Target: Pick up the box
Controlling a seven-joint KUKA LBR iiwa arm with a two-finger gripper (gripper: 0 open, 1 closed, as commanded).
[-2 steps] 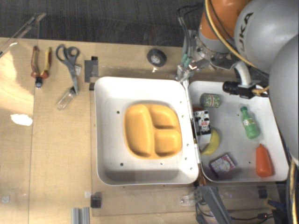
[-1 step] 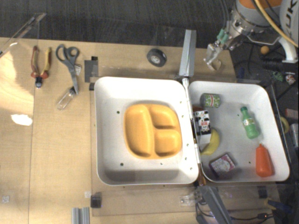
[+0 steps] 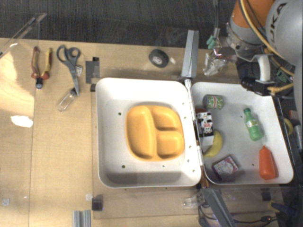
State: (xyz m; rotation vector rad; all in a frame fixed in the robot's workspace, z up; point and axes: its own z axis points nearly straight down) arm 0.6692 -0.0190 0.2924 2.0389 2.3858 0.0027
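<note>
The arm (image 3: 265,13) is hanging over the bench at about two o'clock, above the far corner of the right bin (image 3: 279,108). Its gripper (image 3: 218,56) is sitting just past the bin's far rim, and whether it is open or closed cannot be told from here.

The box (image 3: 225,166), small and purple, is lying in the right bin at about six o'clock, near the front rim. A banana (image 3: 214,145) is lying just beside it toward ten o'clock, and a black-and-white carton (image 3: 205,124) is resting above that along the left wall. A green can (image 3: 214,101) is lying at eleven o'clock, a green bottle (image 3: 253,125) near the centre, and an orange bottle (image 3: 267,162) at five o'clock.

A yellow divided tray (image 3: 155,131) is sitting in the middle of the left bin (image 3: 109,126).
</note>
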